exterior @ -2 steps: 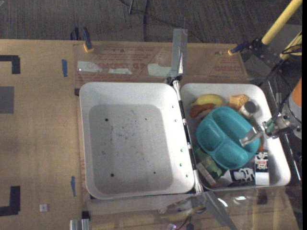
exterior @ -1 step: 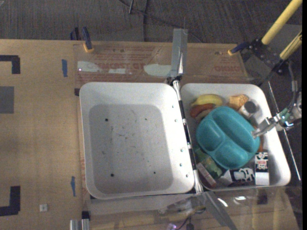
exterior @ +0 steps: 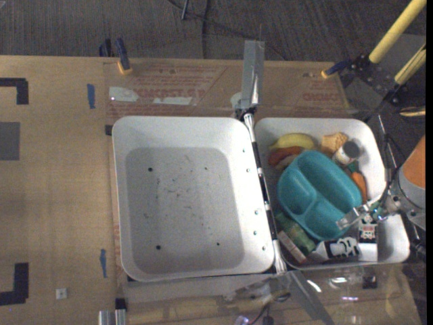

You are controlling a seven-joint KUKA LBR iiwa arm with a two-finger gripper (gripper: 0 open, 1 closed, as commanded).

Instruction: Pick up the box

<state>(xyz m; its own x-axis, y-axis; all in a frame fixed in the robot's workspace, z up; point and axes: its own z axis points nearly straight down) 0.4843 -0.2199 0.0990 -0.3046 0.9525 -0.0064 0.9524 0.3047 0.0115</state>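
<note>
A white box with black patches (exterior: 344, 248) lies on its side along the front wall of the right bin (exterior: 394, 249). A smaller white box with red print (exterior: 367, 233) stands just behind its right end. My gripper (exterior: 361, 215) hangs low over the front right part of that bin, at the right edge of a teal divided tray (exterior: 314, 191) and just above the small box. Nothing is visibly held in it. The arm (exterior: 414, 185) comes in from the right.
Around the tray in the right bin lie a banana (exterior: 293, 141), a red fruit (exterior: 279, 157), a small jar (exterior: 346, 152), an orange piece (exterior: 358, 181) and a green packet (exterior: 295, 238). The left bin (exterior: 122, 181) stands alongside.
</note>
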